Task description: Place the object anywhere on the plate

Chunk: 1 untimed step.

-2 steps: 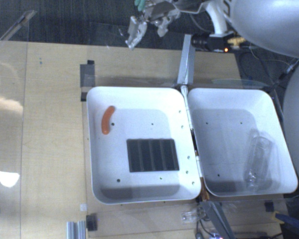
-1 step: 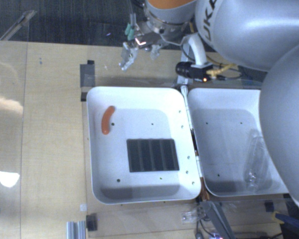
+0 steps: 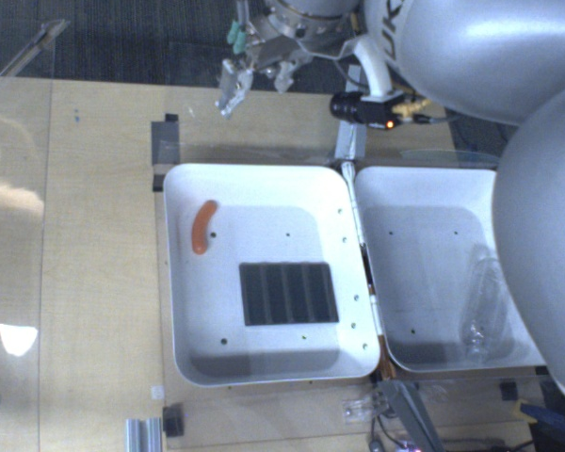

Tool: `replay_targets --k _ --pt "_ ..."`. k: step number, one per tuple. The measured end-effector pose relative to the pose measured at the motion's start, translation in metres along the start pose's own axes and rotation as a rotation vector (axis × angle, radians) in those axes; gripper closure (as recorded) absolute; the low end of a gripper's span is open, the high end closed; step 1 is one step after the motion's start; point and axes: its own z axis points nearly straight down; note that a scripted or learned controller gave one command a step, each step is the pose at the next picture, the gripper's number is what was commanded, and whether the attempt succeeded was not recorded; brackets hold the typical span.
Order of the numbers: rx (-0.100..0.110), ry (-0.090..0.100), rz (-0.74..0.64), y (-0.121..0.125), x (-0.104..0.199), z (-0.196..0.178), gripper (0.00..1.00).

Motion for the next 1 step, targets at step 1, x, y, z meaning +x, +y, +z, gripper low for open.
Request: replay_targets --k 1 --pt "-0.001 -0.001 -0.285 -0.0190 -0.0347 -0.0308 0.00"
